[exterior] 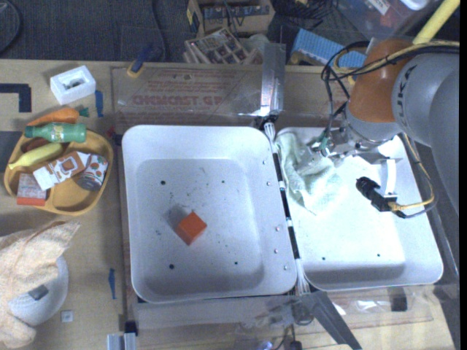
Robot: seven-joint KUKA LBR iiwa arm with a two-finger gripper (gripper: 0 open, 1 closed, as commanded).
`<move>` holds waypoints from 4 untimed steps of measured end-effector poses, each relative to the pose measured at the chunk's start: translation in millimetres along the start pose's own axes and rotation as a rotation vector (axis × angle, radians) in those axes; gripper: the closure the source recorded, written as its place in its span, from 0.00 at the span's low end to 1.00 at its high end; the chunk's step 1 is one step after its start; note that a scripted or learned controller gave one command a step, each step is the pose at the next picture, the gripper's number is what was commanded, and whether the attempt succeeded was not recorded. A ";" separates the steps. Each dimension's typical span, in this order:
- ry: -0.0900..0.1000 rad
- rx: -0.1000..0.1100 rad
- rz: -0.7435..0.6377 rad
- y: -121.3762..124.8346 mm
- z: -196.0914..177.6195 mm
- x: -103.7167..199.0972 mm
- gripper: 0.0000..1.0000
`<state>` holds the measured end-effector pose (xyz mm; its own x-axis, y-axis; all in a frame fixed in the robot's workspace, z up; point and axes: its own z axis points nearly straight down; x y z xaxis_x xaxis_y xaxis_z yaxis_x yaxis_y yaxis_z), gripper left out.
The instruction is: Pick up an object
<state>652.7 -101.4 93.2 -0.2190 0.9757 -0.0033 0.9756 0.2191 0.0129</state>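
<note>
Nothing is seen lifted: no object is shown clear of a bin, so the pick is judged not yet done. The claw (327,146) is placed low over the right bin (379,261), at the upper edge of a crumpled pale green-white cloth (315,184); contact with the cloth looks likely but cannot be confirmed. Whether the claw is open or closed cannot be told from this angle, since the tip is masked by the wrist and the cloth folds. The cloth is judged the likely target, as it is the thing nearest the claw; it is bunched against the right bin's left wall, toward the far corner. What is judged left: closing on the cloth, if not done, and raising it. Left bin (146,152): one orange block (192,227) is held, lying near the middle of the floor, well apart from the claw, with dark specks scattered around it. Right bin: the cloth is the one loose item made out. On the counter (98,246), left of the bins, a yellow bowl (55,204) is seen, filled with a green bottle (58,132), a banana (36,154) and small printed packets.
</note>
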 end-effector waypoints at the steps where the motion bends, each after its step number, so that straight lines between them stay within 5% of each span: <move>1: -0.001 -0.004 -0.066 -48.6 -1.2 16.8 0.00; 2: -0.002 0.001 0.063 17.0 0.6 -3.8 0.00; 3: 0.008 0.006 -0.185 13.1 0.9 -19.1 0.00; 4: -0.002 0.000 -0.172 -20.3 -1.2 -0.8 0.00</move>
<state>633.0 -106.6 94.1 -0.3831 0.9237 -0.0071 0.9236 0.3831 0.0124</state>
